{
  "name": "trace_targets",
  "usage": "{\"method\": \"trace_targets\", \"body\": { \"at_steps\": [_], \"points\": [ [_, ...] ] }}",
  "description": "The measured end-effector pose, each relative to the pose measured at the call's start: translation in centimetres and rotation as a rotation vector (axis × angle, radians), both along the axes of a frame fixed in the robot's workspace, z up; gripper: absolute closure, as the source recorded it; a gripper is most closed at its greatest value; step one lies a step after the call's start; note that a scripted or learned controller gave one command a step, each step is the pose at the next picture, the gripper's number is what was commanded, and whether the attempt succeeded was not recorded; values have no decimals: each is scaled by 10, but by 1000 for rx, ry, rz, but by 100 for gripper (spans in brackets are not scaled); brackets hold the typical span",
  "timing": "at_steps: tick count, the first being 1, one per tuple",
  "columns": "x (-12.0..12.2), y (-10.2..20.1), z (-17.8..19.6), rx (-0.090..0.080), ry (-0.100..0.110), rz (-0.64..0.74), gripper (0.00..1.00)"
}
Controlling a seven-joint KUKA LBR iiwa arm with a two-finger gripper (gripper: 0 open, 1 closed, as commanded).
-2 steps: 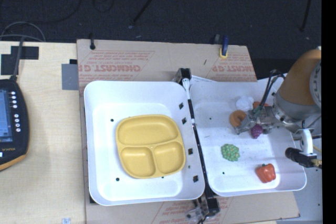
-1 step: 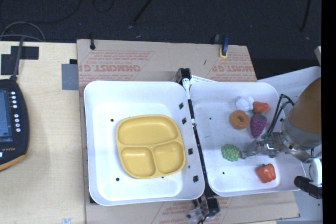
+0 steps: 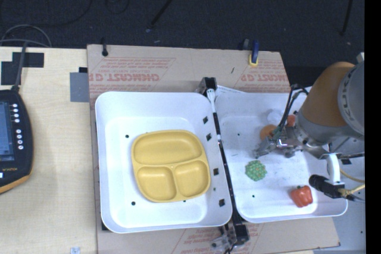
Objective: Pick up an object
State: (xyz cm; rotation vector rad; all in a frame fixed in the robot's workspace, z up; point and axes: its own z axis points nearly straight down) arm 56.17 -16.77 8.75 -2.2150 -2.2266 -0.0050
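In the right bin [image 3: 238, 205] lie a green knobbly ball [image 3: 256, 171], a red pepper-like object [image 3: 302, 196] near the front right corner, and a small orange object [image 3: 268, 129] partly hidden behind the gripper. My gripper [image 3: 275, 144] hangs low over the middle of the right bin, just behind and to the right of the green ball and right beside the orange object. I see nothing clearly held in it.
The left bin [image 3: 113, 128] holds a yellow divided plate [image 3: 171, 163]. The arm with its orange band [image 3: 330, 95] covers the right bin's far right side. A black pendant [image 3: 12, 137] lies on the bench at far left. Black clips [image 3: 215, 146] run along the divide.
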Motion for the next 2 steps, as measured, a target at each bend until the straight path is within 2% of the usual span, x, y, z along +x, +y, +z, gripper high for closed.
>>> {"method": "trace_targets", "body": {
  "at_steps": [1, 2],
  "points": [
    [60, -2, 0, -3, -1, -4, 0],
    [58, -2, 10, -2, 4, -2, 100]
  ]
}}
